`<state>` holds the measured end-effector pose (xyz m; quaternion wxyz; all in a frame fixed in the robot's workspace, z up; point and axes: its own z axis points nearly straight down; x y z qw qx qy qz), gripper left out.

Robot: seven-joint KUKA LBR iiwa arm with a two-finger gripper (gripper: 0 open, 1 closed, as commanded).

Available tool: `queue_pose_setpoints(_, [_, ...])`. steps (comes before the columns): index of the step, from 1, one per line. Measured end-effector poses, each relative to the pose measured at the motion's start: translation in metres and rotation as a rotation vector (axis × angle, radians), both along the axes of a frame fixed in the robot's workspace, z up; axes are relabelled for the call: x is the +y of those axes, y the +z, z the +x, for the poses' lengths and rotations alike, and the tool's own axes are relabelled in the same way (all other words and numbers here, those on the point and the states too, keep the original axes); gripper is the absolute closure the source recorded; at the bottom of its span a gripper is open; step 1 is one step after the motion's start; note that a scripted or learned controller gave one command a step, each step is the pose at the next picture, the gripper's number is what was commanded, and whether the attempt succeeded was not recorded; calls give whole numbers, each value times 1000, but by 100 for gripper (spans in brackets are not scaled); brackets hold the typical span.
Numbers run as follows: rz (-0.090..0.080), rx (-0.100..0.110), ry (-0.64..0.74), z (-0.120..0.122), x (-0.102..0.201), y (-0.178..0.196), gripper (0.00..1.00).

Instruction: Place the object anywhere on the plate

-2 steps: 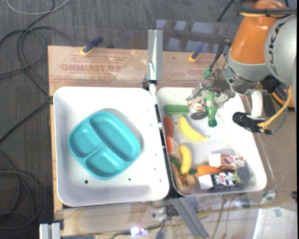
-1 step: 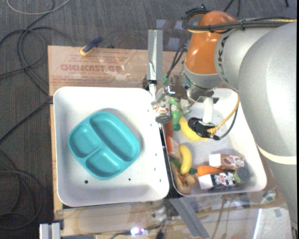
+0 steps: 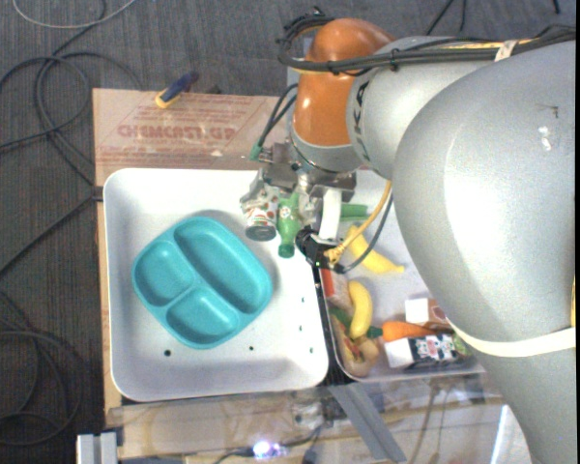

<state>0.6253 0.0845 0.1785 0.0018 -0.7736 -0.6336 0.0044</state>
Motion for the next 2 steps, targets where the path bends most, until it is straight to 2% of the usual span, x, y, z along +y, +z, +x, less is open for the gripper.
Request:
queue_pose_setpoints(1, [0,0,0,0,0,0,0])
queue_pose_setpoints(2, [-1,0,6,-48,-73,13,0])
